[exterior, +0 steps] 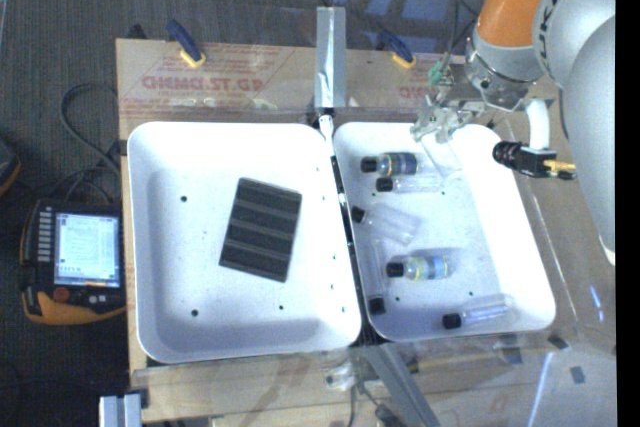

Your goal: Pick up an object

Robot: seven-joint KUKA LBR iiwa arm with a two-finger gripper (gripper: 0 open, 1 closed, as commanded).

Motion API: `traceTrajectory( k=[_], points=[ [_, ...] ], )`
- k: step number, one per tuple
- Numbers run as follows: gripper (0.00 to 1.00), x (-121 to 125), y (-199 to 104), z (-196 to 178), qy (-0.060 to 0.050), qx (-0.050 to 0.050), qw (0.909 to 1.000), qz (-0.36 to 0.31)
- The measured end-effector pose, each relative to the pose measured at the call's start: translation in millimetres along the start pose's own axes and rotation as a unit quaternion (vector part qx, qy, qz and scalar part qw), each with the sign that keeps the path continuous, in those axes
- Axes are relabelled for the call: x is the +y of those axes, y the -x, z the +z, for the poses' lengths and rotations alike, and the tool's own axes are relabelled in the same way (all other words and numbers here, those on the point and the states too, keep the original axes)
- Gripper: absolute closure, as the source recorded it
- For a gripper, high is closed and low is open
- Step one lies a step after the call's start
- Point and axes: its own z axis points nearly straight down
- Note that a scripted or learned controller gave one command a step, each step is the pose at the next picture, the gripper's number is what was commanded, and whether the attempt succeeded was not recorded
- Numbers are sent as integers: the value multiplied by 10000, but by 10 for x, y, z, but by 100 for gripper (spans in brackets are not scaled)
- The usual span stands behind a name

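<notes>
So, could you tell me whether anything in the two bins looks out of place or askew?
Nothing looks spilled or damaged. The small clear bottles lie on their sides, scattered at various angles in the right bin. The dark ribbed pad sits tilted in the left bin.

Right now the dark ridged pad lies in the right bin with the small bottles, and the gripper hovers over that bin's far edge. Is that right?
Not quite. The camera view shows the dark ridged pad alone in the left bin. The small bottles are in the right bin, and the gripper does hover over that bin's far edge.
</notes>
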Motion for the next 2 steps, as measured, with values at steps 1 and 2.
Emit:
traceTrajectory(
  k=[1,2],
  points=[
    [100,-4,2,-37,-44,-14,10000,-6],
    [100,-8,4,-70,-92,-25,10000,-10]
  ],
)
